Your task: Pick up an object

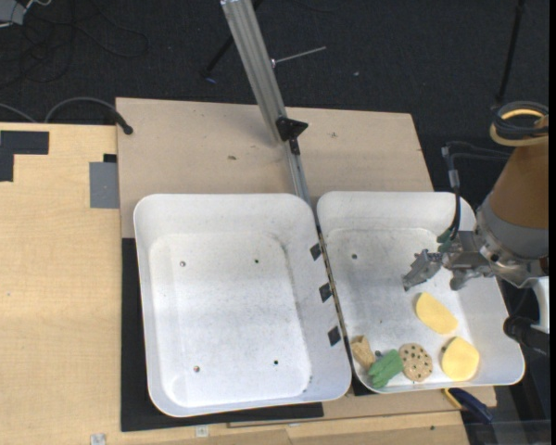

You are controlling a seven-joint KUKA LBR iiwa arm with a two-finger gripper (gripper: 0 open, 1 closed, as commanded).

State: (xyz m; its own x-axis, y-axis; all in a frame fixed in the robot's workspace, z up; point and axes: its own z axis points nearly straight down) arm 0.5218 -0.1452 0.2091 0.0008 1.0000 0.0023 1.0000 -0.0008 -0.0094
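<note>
My gripper [438, 278] hangs over the right side of the right bin [380, 204], reaching in from the right. Its two grey fingers are spread apart and open, with nothing between them. Just below it lies a yellow oval piece [435, 313]. Along the bin's front edge lie a second yellow piece [460, 358], a round brown cookie [414, 362], a green object [385, 369] and a small tan piece [362, 350].
The left bin [167, 213] sits beside the right one, with black clips [324, 292] along the shared rim. A slanted aluminium bar [259, 68] rises behind the bins. The arm's orange band [524, 188] is at the right edge.
</note>
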